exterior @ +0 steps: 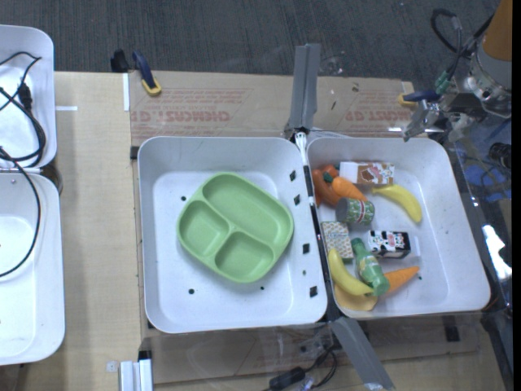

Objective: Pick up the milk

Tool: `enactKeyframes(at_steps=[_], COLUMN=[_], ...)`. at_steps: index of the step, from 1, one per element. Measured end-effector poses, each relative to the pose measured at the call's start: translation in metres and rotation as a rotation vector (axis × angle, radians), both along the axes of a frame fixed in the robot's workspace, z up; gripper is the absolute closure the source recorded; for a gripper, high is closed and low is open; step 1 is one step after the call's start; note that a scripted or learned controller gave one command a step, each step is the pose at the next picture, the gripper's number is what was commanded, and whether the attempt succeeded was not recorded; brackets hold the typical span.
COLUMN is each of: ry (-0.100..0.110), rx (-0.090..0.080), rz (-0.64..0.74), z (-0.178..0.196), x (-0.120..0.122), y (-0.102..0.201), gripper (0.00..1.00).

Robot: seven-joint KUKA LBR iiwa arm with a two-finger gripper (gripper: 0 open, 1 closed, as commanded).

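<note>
Milk first: your small black-and-white cow-print carton lies on its side in the right shallow white bin, beside a green plastic bottle and above an orange carrot. Grey two-finger gripper hovers over that bin's far right corner; jaw spread, you cannot tell. Left bin holds a green divided plate.

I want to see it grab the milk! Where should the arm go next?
Probably swing the gripper forward and left over the right bin, above the milk carton. It hangs at the bin's far rim, while the carton lies among bananas and carrots.
</note>
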State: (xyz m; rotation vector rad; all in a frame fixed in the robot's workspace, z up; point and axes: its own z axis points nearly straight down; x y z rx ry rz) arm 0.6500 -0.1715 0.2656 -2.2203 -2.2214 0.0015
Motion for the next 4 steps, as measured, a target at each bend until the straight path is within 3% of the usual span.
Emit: enactKeyframes(at_steps=[1, 2, 3, 4], ry=[0.001, 0.009, 0.021, -0.001], rx=[-0.001, 0.0, 0.001, -0.001], rz=[0.053, 0.2, 0.198, 0.014], z=[-0.101, -0.17, -0.162, -0.021], x=[-0.019, 0.007, 0.005, 0.009], y=[0.013, 0.025, 0.024, 0.125], gripper=[0.0, 0.0, 1.0, 1.0])
